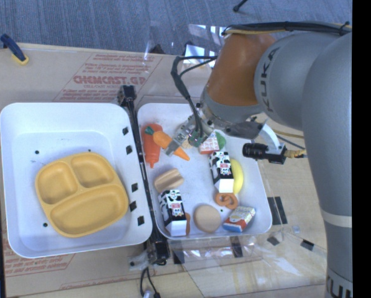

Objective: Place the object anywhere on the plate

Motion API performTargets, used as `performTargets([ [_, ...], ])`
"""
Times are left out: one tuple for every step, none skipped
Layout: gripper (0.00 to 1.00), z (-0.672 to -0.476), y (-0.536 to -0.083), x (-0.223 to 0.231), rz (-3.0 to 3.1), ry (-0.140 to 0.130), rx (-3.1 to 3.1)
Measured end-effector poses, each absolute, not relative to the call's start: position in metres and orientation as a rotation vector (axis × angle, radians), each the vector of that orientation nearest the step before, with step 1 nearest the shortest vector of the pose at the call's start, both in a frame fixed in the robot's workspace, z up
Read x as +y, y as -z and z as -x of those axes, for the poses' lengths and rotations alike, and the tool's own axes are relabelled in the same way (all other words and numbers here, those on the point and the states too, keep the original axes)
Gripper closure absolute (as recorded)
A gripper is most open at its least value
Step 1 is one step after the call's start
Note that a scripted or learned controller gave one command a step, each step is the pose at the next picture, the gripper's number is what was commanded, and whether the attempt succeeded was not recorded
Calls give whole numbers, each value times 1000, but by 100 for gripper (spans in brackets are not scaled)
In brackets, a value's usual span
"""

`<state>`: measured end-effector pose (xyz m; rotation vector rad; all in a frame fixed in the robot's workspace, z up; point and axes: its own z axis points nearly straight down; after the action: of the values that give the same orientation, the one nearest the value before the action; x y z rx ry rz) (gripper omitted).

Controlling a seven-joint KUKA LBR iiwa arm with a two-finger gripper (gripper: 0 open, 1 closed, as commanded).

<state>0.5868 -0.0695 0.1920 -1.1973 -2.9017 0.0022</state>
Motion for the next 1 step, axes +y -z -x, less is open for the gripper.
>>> performTargets([
  [100, -531, -192, 3, 1532, -1, -2735],
])
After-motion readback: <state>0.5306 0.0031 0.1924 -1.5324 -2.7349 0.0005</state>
